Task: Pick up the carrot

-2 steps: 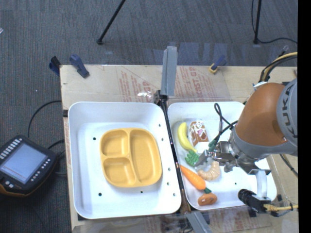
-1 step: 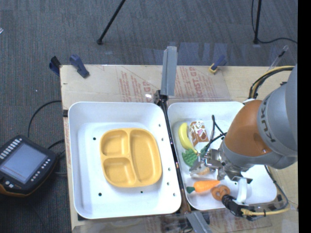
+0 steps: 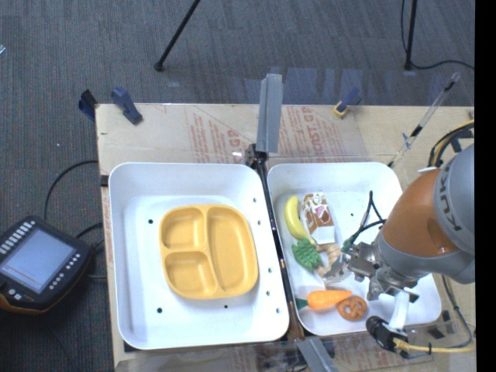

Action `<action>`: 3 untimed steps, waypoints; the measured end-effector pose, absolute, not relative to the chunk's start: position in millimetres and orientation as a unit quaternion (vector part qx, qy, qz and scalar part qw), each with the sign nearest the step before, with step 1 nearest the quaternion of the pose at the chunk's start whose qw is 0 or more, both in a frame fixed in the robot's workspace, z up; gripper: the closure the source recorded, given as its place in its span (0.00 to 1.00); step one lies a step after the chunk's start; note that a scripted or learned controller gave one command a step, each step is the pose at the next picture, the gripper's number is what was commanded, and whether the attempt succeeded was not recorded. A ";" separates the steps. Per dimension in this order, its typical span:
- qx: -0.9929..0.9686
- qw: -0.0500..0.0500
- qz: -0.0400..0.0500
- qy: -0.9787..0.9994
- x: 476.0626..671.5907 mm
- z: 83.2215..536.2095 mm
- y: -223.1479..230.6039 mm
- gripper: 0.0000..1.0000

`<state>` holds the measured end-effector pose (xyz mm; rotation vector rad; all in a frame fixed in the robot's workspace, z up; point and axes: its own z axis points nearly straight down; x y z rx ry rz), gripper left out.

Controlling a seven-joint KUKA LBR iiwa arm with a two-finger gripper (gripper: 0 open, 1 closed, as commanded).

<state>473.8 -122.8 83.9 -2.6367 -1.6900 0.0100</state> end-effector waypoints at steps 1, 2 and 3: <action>-0.838 0.005 0.003 -0.545 474.0 83.7 -80.2 0.00; -0.839 0.008 0.005 -0.543 473.1 90.2 -81.2 1.00; -0.824 -0.001 -0.003 -0.567 553.1 191.9 -45.4 1.00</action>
